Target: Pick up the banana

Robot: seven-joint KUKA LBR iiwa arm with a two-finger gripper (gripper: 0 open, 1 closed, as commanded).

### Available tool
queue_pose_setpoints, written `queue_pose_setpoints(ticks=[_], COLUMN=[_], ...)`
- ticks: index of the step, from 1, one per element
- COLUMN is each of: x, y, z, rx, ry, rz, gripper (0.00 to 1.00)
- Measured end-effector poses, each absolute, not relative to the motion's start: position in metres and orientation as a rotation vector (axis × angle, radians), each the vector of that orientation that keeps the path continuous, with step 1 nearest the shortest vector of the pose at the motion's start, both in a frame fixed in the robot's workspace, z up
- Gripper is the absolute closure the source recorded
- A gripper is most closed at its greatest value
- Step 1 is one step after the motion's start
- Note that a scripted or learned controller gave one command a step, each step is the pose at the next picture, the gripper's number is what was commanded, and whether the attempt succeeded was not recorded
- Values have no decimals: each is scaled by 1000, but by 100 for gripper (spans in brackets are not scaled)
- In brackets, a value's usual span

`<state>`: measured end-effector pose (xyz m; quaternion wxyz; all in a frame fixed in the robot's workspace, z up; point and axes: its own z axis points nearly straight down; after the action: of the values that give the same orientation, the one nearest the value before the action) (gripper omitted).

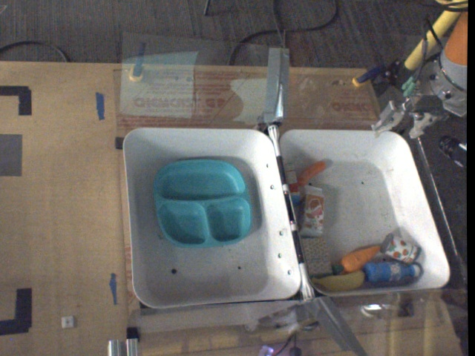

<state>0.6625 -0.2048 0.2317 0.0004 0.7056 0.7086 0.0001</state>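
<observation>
Pincer (pixel 401 119) above right bin's far corner, seemingly parted, nothing held; banana (pixel 340 281) near corner.

You can see reddish mirrored lettering on the clear plastic sheet (pixel 194 95) behind the bins, too blurred to read.

One fixed overhead camera, slanted down on the bench (pixel 59 199), far enough to take in both white bins (pixel 141 154) fully; arm (pixel 453 58) enters at the upper right corner.
</observation>
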Motion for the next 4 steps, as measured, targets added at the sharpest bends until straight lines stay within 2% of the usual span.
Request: queue_pose_setpoints(ticks=[1, 2, 3, 4], x=[667, 634, 635, 669], y=[-123, -123, -125, -148], z=[112, 88, 99, 87], rx=[2509, 2726, 2722, 2978], ry=[1894, 1559, 1558, 995], rz=[-2, 6, 4, 3], gripper=[0, 0, 100, 100])
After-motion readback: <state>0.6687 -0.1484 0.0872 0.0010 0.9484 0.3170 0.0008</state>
